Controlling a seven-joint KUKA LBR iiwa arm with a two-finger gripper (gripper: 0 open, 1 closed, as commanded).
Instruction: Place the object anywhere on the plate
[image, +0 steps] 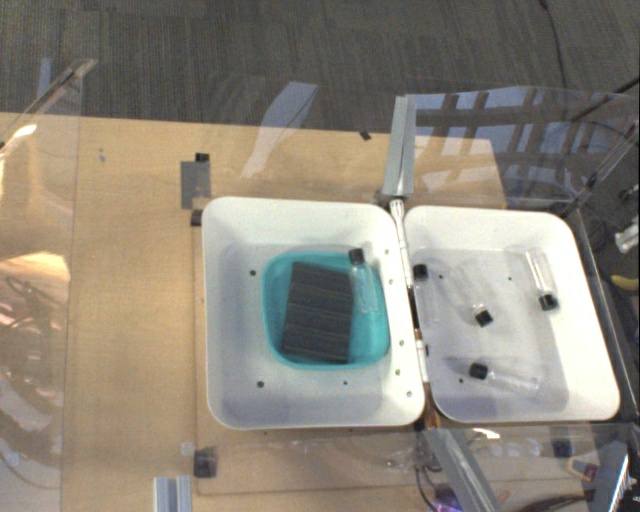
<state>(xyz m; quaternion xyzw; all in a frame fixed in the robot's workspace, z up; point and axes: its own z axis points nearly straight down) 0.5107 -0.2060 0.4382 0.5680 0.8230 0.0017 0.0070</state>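
Plate: teal, in left bin.
Object: dark ribbed block, lying on plate.
Right bin: clear vials with black caps, scattered.
My jaws: cannot tell.

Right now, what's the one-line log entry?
dark ribbed rectangular block: on teal plate | left white bin | clear black-capped vials: right white bin

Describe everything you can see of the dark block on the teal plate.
The dark block is a flat, charcoal-grey rectangle with shallow ridges running across its top, matte like foam or rubber. It lies flat, tilted slightly off square, covering the middle of the teal plate in the left bin. A clear tube with a black cap lies along its right side, close or touching.
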